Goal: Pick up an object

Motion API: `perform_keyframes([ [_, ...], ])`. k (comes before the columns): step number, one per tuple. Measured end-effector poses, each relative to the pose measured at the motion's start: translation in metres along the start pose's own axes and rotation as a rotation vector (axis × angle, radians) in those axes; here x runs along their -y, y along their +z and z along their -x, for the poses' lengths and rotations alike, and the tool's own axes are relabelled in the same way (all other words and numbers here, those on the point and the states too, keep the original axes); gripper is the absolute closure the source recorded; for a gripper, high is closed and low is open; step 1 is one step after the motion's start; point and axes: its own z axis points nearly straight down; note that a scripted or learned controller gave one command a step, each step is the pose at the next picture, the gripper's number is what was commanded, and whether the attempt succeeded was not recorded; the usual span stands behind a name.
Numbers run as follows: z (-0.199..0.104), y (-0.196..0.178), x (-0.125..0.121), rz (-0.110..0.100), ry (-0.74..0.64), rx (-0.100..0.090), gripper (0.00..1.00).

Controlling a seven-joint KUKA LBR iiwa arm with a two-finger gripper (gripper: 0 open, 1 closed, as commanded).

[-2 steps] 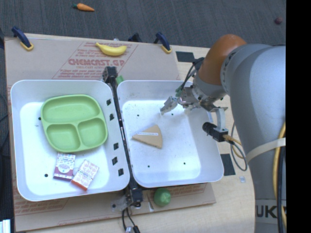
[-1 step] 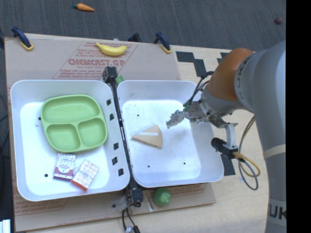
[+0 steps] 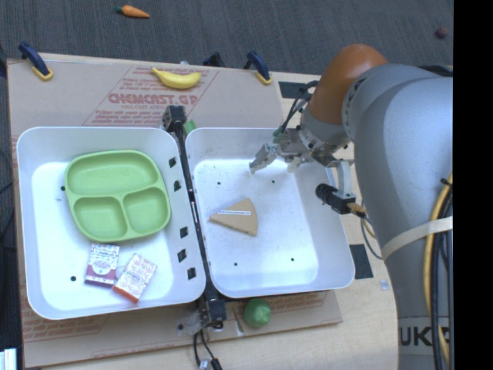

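The sandwich wedge (image 3: 237, 217) lies in the right bin (image 3: 323, 262), below and apart from the gripper (image 3: 262, 160). Its jaws appear slightly apart, holding nothing. Both bins rest on cardboard (image 3: 115, 91).

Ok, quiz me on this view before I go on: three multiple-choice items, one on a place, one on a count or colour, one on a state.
1. Where does the sandwich wedge lie?
A. in the right bin
B. in the left bin
C. on the cardboard behind the bins

2. How many small snack packets lie in front of the green divided plate?
A. one
B. two
C. four

3. How does the gripper stand to the wedge?
A. closed around it
B. pressing down on it
C. apart from it, over the right bin's far edge

Answers:
1 A, the wedge sits on the right bin's floor.
2 B, a darker packet and a lighter one lie side by side.
3 C, bare white floor shows between gripper and wedge.
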Motion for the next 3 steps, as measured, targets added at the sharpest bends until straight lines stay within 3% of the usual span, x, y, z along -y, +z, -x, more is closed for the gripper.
perform_keyframes([
  [1, -0.053, 0.0, -0.001, -0.002, -0.002, 0.0, 0.0],
  [2, -0.053, -0.011, -0.002, -0.003, -0.006, 0.0, 1.0],
  [3, -0.053, -0.01, -0.002, -0.003, -0.007, 0.0, 0.0],
])
